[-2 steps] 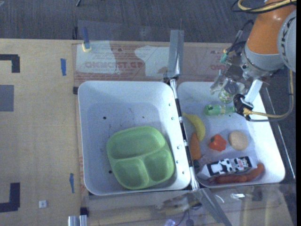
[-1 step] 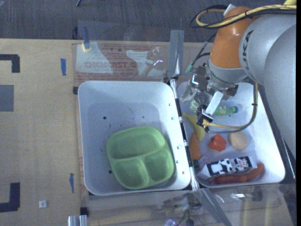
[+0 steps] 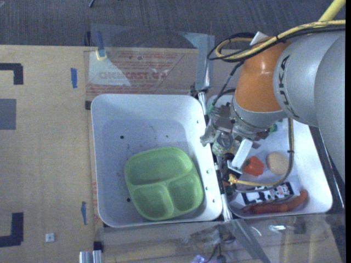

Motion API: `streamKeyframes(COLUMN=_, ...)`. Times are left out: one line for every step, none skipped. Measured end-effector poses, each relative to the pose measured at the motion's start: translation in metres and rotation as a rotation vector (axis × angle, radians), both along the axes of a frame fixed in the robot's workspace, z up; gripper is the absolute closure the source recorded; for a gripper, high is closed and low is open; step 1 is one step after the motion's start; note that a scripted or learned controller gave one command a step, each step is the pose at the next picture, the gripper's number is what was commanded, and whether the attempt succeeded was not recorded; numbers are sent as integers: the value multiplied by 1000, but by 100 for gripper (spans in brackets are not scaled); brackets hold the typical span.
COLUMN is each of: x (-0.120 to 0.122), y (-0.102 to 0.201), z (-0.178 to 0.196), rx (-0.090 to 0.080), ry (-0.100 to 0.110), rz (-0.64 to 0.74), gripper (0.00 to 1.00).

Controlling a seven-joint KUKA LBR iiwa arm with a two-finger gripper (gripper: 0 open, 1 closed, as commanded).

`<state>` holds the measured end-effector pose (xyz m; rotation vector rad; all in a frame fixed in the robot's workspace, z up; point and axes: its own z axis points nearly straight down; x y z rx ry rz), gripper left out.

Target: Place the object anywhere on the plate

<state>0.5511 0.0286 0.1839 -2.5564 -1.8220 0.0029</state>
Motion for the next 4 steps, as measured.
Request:
streamKeyframes(x=-67, y=66, z=22, rx=1, ry=2, rz=237, gripper=100)
streamKeyframes(x=-72, y=54, z=0, rx=0, ry=1, rz=197, gripper=100)
streamKeyframes(x=-65, y=78, z=-58, rx=1, ry=-3, rz=277, gripper=100)
streamKeyframes(x=-65, y=79, z=-58, rx=2, ry=-3, rz=279, gripper=0)
